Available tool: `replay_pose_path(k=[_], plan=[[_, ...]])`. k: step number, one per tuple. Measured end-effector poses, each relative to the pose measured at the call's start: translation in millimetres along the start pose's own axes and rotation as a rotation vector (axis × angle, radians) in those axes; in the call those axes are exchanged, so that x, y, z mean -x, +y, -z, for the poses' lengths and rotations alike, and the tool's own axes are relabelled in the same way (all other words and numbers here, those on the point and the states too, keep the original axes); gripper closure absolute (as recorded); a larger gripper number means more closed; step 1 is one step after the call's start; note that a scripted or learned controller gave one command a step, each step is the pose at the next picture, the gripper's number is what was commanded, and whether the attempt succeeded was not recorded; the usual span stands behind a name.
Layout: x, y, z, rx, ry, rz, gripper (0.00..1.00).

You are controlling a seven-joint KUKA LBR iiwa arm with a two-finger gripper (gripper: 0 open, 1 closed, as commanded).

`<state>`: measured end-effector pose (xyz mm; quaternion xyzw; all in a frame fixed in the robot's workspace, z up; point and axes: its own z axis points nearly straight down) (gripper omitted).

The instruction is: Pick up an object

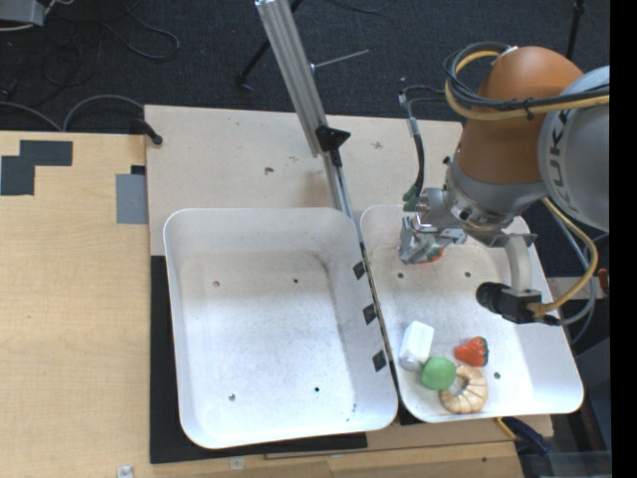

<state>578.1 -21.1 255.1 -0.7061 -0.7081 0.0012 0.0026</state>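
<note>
My gripper (418,245) hangs over the far left part of the right bin (537,391), below the orange-banded wrist. A small red-orange thing (431,256) peeks out right at the gripper's lower end; whether it is held or lies on the bin floor beneath, I cannot tell. Near the bin's front sit a white block (416,343), a green ball (437,372), a red strawberry-like piece (472,350) and a tan ridged pastry-like piece (464,394), clustered close together and well in front of the gripper.
The left bin (199,267) has only small dark specks on its floor. A slanted metal rail (299,78) runs down to the divider between the bins. A black cable end (503,302) hangs over the right bin's right side.
</note>
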Motion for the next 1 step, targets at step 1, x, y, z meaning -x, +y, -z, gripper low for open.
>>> replay_pose_path(k=[1], plan=[[-59.9,-9.9,-10.5,0.0,0.0,0.002,1.0]])
